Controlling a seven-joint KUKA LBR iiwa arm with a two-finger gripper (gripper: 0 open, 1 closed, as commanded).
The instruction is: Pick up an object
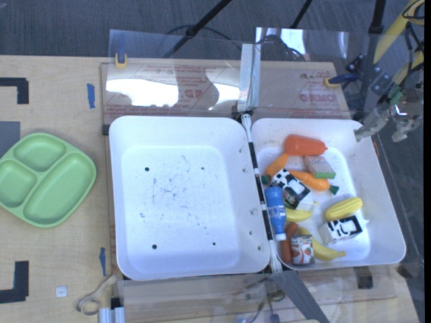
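The right white bin (380, 200) holds a heap of small toys. Among them are an orange carrot-like piece (305, 145), a tan block (316, 165), a blue bottle (274, 204), a black-and-white item (291, 187), a yellow corn cob (343, 208), a white cube with black marks (344, 228), a red can (302, 249) and a banana (328, 251). My gripper (387, 121) shows as grey metal parts beyond the bin's far right corner, above and outside the heap, touching none of the toys.
The left white bin (182, 187) lies beside the right one, with a raised divider (259, 187) between them. A green divided plate (47, 179) rests on the bench at far left. Clear plastic walls (202, 73) stand behind both bins. Poles and a yellow cable (397, 25) crowd the upper right.
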